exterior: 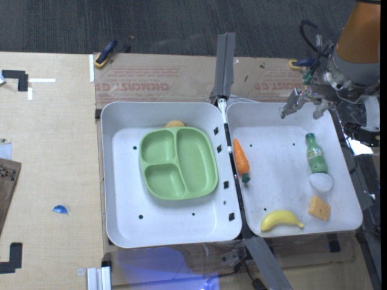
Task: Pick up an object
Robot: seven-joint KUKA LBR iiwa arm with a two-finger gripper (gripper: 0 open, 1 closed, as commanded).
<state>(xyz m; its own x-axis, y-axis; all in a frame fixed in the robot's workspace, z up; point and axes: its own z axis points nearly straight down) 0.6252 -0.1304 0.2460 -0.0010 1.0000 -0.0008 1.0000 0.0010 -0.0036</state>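
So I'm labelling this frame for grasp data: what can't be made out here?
- Gripper at the right bin's far edge: too small and blurred to judge its state.
- Arm: cut off by the top and right edges.
- Yellow-orange thing: mostly hidden behind the green tray.
- White object below the green bottle: too washed out to identify.

I see just a yellow-orange sliver (175, 124) peeking from behind the green divided plate (179, 162) — unidentifiable. The arm (360, 29) runs off my frame's top-right corner.
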